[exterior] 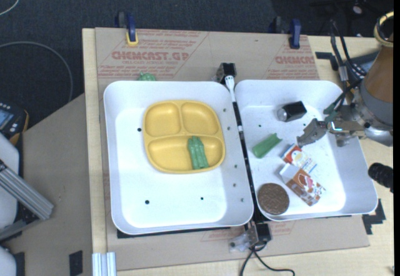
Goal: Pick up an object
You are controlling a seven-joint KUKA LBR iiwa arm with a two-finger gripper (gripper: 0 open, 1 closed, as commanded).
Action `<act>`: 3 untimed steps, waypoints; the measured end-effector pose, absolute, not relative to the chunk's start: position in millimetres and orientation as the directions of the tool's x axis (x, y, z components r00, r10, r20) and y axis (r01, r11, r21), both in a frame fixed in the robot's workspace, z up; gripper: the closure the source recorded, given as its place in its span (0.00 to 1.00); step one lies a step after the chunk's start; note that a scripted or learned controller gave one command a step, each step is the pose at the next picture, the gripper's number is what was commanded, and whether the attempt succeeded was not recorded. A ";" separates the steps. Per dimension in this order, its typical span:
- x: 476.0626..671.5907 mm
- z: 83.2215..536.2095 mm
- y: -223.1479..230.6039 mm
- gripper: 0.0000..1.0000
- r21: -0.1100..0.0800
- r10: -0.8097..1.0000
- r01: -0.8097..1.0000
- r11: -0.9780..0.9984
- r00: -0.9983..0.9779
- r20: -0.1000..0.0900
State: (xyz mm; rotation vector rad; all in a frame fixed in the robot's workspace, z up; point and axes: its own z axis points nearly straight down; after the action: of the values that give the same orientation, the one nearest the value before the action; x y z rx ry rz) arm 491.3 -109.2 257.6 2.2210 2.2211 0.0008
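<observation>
- While the arm (381, 90) is reaching in from the right edge, its gripper (315, 131) is hanging over the right bin (250, 97), above the bin's upper right part.
- One dark finger (310, 133) is pointing left and down toward the bin floor; from this angle it is not possible to tell how far apart the fingers are standing, and nothing is showing between them.
- A small dark cylinder with a silver end (291, 110) is lying in the upper middle of the right bin, just up and left of the gripper and apart from it.
- A green block (265, 145) is lying tilted near the left side of that bin, well left of the gripper.
- A red and white packet (295, 156) is sitting just below the finger, and a second, larger packet (303, 183) is lying right beneath it; whether the two are touching is hard to tell.
- A round brown disc (274, 198) is resting at the lower edge of the right bin, just left of the larger packet.
- The left bin (169, 206) is bearing a yellow divided plate (183, 135) in its upper half.
- A green pickle-like piece (198, 152) is lying in the plate's lower compartment, running up and down.
- Both bins are sitting side by side on a cardboard sheet (187, 50) printed with red lettering, clamped at its far edge by a blue clamp (130, 24).
</observation>
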 end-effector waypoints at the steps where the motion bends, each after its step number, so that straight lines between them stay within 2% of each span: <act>1: 474.1 107.8 -146.5 0.00 -0.016 1.000 1.000 -0.005 0.005 0.003; 2: 480.8 85.7 -221.1 0.00 -0.001 1.000 1.000 0.004 -0.004 0.010; 3: 534.8 84.8 -155.7 0.00 0.005 1.000 1.000 0.009 -0.009 0.002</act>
State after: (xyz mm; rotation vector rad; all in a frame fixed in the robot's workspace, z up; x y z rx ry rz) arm 534.8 -155.7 84.8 2.2097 2.2294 0.0075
